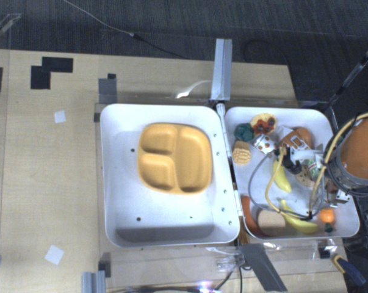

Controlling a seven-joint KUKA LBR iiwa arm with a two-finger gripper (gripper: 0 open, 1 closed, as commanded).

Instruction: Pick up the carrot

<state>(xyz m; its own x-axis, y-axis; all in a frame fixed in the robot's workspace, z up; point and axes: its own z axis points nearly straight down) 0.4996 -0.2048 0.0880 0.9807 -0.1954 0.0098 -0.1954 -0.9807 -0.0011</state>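
Nearest us, along the front wall of the right bin (348,227), we see the carrot (326,216) in the right corner, beside a banana (299,223) and a tan block (271,221). Just above the carrot hangs the gripper (323,201), and we cannot tell how it is set. Farther back lie small toys, and in the left bin (119,182) sits a yellow tray (174,157) on the tabletop (43,182).

The left bin (119,182) holds a yellow divided plate (174,157). Right of that plate, the right bin (330,124) holds a corn cob (241,154), two bananas (281,177), and the carrot (326,216) at its near right corner. The gripper (323,195) sits just above the carrot.
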